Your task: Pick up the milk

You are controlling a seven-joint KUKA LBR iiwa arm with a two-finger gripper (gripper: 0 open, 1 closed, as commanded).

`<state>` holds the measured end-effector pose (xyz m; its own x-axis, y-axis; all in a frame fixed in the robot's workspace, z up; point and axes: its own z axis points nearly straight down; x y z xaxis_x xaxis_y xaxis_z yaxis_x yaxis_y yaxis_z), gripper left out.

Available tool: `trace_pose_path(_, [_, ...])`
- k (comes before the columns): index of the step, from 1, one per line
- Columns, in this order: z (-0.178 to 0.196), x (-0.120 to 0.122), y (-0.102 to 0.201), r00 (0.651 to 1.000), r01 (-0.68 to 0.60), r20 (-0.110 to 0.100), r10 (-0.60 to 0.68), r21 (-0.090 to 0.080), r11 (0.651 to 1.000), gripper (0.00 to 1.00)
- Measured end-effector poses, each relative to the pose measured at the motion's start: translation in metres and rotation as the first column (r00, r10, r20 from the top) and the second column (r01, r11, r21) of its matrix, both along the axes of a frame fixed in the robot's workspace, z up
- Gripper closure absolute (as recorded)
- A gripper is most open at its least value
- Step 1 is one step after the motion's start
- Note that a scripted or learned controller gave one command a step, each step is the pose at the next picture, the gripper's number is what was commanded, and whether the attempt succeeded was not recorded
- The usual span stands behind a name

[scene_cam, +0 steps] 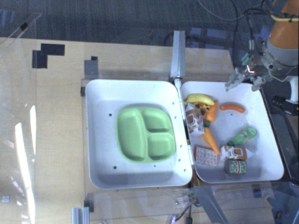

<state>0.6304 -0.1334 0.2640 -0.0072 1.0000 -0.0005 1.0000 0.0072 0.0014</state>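
The milk [194, 119] is a white and brown carton lying on its side against the left wall of the right bin [275, 164], just below a banana. A smaller white carton with a brown label [233, 152] lies near the bin's front. My gripper [243, 83] hangs over the far right corner of the right bin, well away from both cartons. Its two fingers are spread open with nothing between them.
The right bin also holds a banana [200, 98], two carrots [211, 112] [210, 141], a sausage [232, 108], a green bottle [244, 136], a red-checked packet [206, 156] and a can [235, 167]. A green divided tray [145, 133] sits in the left bin [98, 139].
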Motion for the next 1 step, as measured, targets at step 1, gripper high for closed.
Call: trace_pose_path(1, [0.0238, -0.0112, 0.0213, 0.976, 0.218, 0.001, -0.218, 0.000, 0.976, 0.00])
